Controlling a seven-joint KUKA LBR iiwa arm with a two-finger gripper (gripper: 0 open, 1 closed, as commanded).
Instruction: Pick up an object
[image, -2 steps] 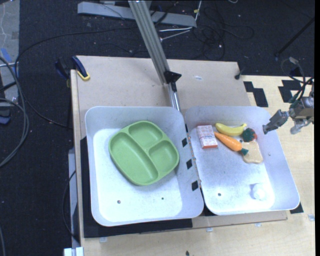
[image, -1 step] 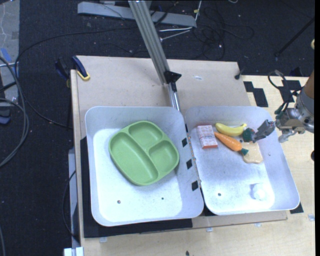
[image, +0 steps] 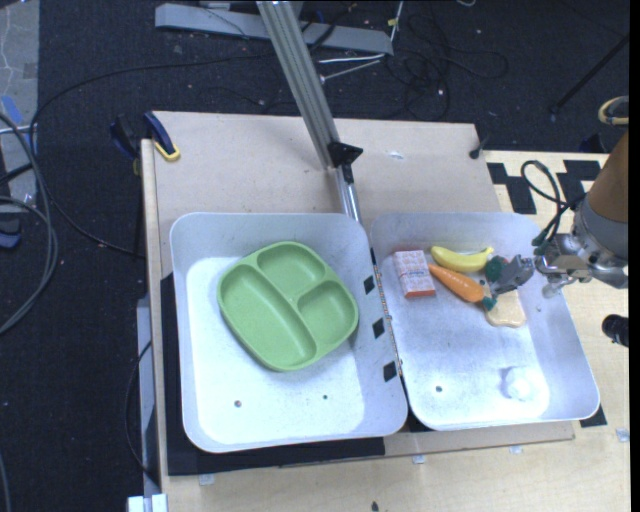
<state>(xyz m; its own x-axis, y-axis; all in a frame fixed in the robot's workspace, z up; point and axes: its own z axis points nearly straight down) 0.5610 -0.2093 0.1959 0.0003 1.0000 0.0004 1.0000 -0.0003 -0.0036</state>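
The pick seems not yet done: the gripper (image: 512, 271), whose state I cannot tell, is low in the right shallow white bin (image: 560, 350) beside the orange plastic carrot (image: 457, 283), which lies on the bin floor.

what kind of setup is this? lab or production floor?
Likely a robotics lab grasping rig: two shallow white bins on a plywood bench, toy food such as a yellow plastic banana and orange plastic carrot, loose black cables on dark carpet.
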